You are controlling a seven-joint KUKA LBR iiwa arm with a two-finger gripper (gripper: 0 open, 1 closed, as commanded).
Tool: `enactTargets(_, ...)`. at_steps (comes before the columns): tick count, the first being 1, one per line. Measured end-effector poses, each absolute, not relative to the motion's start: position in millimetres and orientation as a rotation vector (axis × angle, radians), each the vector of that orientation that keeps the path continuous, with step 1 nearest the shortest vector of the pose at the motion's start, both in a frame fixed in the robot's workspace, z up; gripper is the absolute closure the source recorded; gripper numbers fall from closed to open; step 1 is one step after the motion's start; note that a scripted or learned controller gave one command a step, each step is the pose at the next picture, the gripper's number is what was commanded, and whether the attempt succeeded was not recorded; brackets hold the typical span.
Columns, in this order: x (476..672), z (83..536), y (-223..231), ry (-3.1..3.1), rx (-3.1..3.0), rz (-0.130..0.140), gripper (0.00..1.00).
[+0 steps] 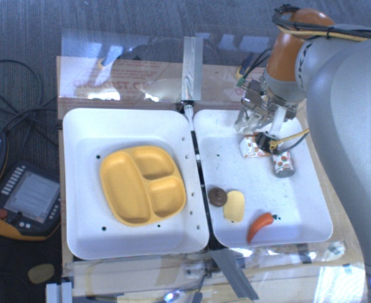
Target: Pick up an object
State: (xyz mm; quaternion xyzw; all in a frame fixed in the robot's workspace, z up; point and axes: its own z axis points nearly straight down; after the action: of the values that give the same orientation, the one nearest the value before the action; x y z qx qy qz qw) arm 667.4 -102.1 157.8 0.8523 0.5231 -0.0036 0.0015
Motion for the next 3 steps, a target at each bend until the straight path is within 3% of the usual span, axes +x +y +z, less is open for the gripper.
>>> enactTargets(1, 653.4, 183, -89, 1.598, 2.707, -0.005, 1.00)
enactTargets(2, 667.6, 164, -100, 1.423, 2.803, -0.007, 1.00)
enactTargets(3, 667.3, 172, -100, 1.424, 2.801, -0.014, 1.00)
